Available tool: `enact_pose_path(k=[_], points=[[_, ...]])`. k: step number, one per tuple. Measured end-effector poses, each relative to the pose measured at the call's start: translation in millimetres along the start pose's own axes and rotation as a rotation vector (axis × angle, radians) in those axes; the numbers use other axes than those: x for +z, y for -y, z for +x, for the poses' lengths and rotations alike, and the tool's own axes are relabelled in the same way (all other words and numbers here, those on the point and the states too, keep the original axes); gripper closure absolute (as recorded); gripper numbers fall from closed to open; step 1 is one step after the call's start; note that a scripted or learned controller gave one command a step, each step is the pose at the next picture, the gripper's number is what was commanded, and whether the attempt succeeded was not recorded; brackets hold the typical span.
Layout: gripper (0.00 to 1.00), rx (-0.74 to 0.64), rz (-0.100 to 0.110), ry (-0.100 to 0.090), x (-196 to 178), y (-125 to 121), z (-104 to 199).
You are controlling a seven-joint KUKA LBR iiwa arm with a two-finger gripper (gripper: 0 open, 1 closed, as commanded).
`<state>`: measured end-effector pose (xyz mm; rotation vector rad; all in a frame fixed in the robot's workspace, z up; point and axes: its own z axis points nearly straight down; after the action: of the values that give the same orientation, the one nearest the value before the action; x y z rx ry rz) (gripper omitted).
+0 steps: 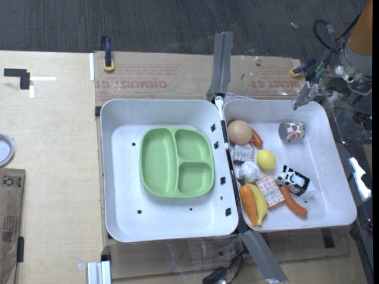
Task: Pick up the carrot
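I'm at the approach step: my hand (pixel 305 94), its state I cannot tell, hovers at the right bin's (pixel 335 158) one o'clock rim, and must travel toward seven o'clock to the carrot (pixel 247 202) beside the banana (pixel 258 201).

I have one fixed camera, mounted above the bench (pixel 47 158) and looking down at a slant. It sits far enough back to take in both white bins, the left bin (pixel 118 176) and the right bin (pixel 331 176), with dark floor beyond the bench's far edge. The arm (pixel 358 46) enters at the upper right corner.
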<state>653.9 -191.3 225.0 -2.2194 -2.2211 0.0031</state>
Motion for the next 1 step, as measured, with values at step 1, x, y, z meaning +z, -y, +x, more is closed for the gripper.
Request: enact_pose_path(k=[1], points=[[0.0,0.52,0.002,0.001,-22.9,17.7,89.9]])
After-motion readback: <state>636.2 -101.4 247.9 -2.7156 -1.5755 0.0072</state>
